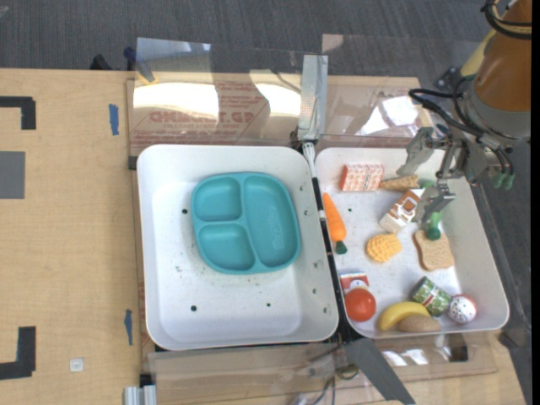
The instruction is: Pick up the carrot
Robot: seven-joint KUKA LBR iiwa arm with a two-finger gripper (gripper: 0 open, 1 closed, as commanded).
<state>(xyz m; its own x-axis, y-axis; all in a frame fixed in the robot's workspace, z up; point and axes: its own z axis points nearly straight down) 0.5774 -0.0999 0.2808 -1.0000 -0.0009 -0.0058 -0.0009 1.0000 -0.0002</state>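
The carrot (pixel 334 217) is orange with a green stem end pointing toward the front. It lies lengthwise against the left wall of the right bin (pixel 491 260). My gripper (pixel 429 184) hovers over the back right part of that bin, well to the right of the carrot. It hangs above a small white and orange box (pixel 400 213) and a bread stick (pixel 398 182). Its fingers are spread and nothing sits between them.
The left bin (pixel 160 251) holds a teal divided plate (pixel 246 222). Around the carrot lie a red and white box (pixel 361 177), a corn cob (pixel 384 247), a toast slice (pixel 433 250), a tomato (pixel 360 305), a banana (pixel 403 313), a green can (pixel 431 295) and a white ball (pixel 461 309).
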